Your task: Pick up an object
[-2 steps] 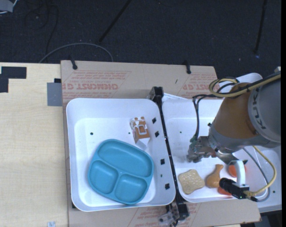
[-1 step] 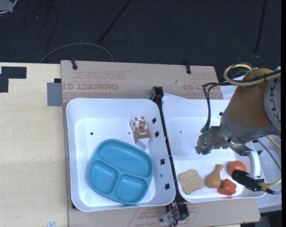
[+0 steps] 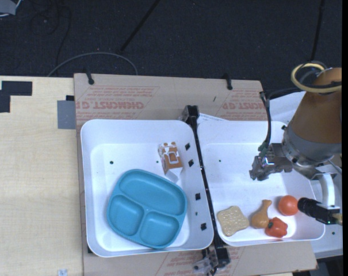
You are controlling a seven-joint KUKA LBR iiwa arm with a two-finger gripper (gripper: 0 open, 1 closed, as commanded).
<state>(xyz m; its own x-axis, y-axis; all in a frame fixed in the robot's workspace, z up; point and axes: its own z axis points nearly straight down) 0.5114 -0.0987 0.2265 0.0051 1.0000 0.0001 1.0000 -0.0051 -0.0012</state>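
My gripper (image 3: 262,169) hangs over the middle of the right bin (image 3: 231,148), above bare white floor. Toward the bin's front lie a tan slice of toast (image 3: 232,220), a brown drumstick (image 3: 262,214), an orange ball (image 3: 287,204) and a red pepper-like piece (image 3: 276,227). All of them are below and to the right of the gripper, apart from it. I see nothing held at the gripper.
In the left bin (image 3: 96,154) a blue divided plate (image 3: 146,208) fills the front, and a small orange-and-white box (image 3: 171,156) stands behind it near the black divider (image 3: 200,177). Brown cardboard (image 3: 162,99) lies behind both bins.
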